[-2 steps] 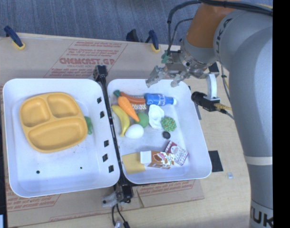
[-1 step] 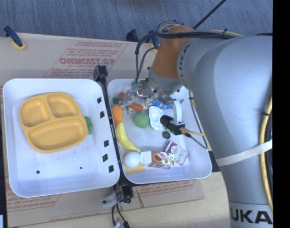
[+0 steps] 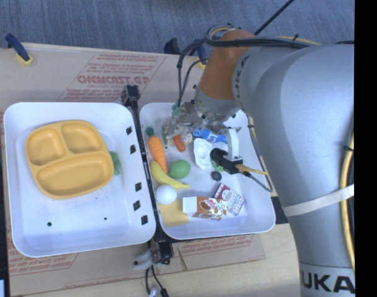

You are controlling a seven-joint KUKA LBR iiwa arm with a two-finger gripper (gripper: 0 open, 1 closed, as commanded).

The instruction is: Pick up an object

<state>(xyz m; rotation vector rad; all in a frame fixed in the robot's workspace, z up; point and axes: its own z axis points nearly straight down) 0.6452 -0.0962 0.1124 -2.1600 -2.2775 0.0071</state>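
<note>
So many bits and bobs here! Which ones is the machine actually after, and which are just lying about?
Part of the job (right bin, under the end effector):
carrot
banana
green ball
white egg
snack packet

Just lying about:
yellow divided tray
left bin
cardboard sheet

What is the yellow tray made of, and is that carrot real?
The yellow divided tray looks like molded plastic: smooth, matte, evenly coloured, with rounded compartment edges. The carrot is probably a plastic toy, since its orange surface looks uniform and slightly glossy, though the view is too small to be sure.
</note>
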